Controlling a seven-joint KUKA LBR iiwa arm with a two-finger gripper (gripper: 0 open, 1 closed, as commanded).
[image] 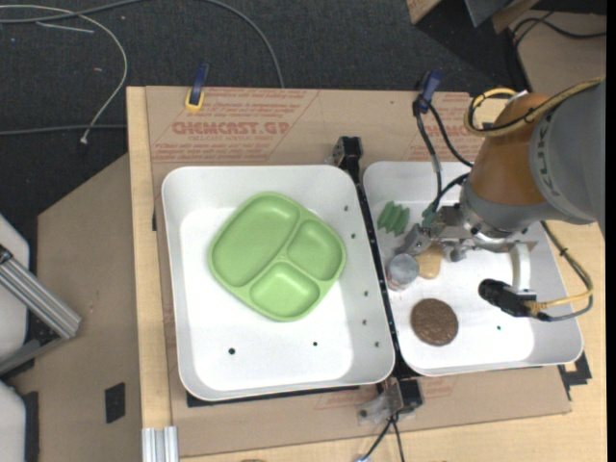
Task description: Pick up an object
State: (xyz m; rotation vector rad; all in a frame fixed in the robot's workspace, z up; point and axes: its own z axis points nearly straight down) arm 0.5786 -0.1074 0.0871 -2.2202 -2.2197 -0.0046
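The claw (430, 242) hangs low in the right bin (549, 349); whether it is spread I cannot tell. The small tan piece (429, 266) lies just beneath it, brown disc (435, 321) nearer the camera

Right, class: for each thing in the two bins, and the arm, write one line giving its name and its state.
green divided plate: flat in the left bin, tilted corner-on
brown round disc: flat in the right bin
green ridged piece: lying near that bin's far left
gripper: low over the right bin, beside small pale items
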